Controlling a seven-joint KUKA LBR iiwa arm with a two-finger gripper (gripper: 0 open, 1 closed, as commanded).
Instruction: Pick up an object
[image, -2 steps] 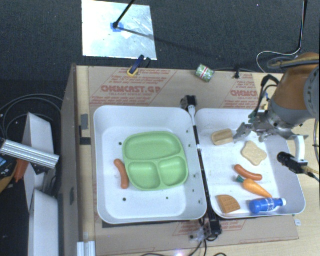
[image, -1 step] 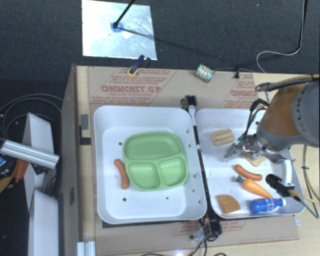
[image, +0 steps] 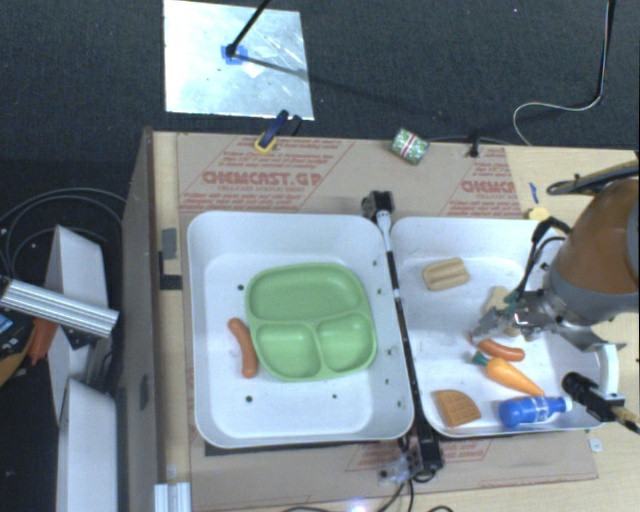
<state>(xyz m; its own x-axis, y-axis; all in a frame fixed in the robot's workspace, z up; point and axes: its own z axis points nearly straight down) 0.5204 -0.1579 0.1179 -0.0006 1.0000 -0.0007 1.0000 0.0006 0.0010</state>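
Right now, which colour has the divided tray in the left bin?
Light green; the divided tray shows best in the camera view.

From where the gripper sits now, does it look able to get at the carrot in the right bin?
Probably yes. The gripper hangs over the right bin, just up-left of the carrot. Only a small sausage lies between them, touching or nearly touching the carrot, and could crowd a grasp.

Arm (image: 600, 260) cropped at right edge
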